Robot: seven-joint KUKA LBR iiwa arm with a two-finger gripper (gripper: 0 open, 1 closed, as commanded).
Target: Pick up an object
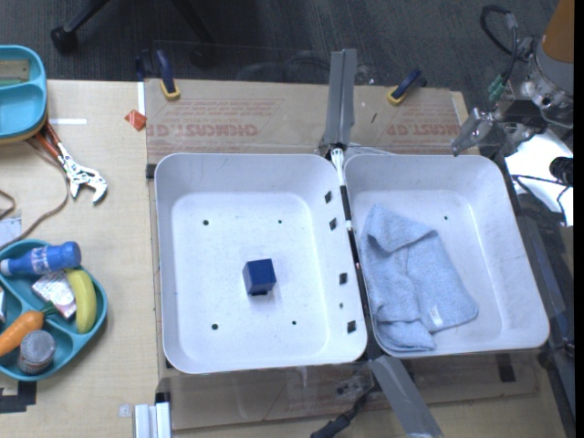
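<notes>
Fingers unreadable on gripper (upper right) | blue cube in left bin

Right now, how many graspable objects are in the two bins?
2. A blue cube sits near the middle of the left bin; a crumpled blue-grey towel lies in the right bin. Something small could be hidden under the towel.

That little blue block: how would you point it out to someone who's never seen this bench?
Find the two white bins side by side and take the left bin. The blue block sits alone near its middle, small, dark and hard-edged, unlike the soft pale-blue towel in the right bin.
</notes>
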